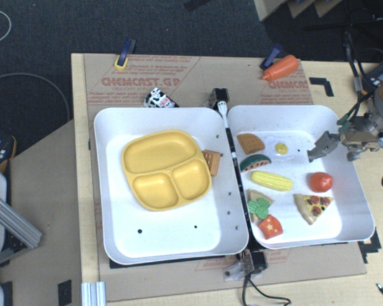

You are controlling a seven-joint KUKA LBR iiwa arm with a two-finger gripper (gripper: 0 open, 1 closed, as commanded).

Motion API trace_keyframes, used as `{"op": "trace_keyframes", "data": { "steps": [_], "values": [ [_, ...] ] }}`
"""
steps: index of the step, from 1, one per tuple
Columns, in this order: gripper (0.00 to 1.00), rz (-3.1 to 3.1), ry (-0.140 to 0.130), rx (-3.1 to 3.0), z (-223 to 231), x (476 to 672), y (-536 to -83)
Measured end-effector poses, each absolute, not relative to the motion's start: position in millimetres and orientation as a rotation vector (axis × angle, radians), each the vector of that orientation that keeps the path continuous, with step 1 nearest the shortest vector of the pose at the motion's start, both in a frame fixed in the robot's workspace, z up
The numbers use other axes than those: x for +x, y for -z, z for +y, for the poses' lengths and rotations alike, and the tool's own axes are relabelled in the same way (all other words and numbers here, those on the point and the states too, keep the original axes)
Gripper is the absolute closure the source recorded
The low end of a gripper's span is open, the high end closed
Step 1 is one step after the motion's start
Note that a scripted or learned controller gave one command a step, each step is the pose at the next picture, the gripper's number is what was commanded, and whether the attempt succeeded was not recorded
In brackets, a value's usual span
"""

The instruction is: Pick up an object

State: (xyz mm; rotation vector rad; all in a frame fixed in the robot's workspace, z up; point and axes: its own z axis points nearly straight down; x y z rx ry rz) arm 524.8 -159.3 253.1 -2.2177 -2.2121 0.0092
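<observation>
Dark carpet all around, and sitting on it is a plywood bench with red lettering along its far edge. Two shallow white bins take up most of it, side by side and touching in the middle.

Left bin holds a big yellow divided plate, three compartments, sitting toward the far side. Tucked against the plate's right edge, near the bin's right wall, is a small brown toy piece, can't really say what it is.

Right bin has all the toy food: a bread-ish brown piece at the far left corner, a dark green and red slice just below it, a corn cob near the middle, a tomato toward the right wall, a pizza slice just in front of the tomato, a green leafy bit and a strawberry at the near left corner, plus a tiny yellow blob toward the far side.

Gripper hangs over the right bin's far right part, above and apart from the tomato. Nothing between its fingers; can't tell how they're set.

Off the bins: an orange clamp, a yellow-blue clamp, and a black-and-white cow-print thing along the bench's far edge.
</observation>
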Motion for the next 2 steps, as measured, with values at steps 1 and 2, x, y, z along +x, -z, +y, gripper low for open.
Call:
{"op": "trace_keyframes", "data": {
  "steps": [1, 2],
  "values": [
    [0.0, -2.222, 0.0, -2.221, -159, 527.0, -258],
    [0.0, -2.215, -0.006, -2.217, -157, 525.4, -194]
  ]
}}
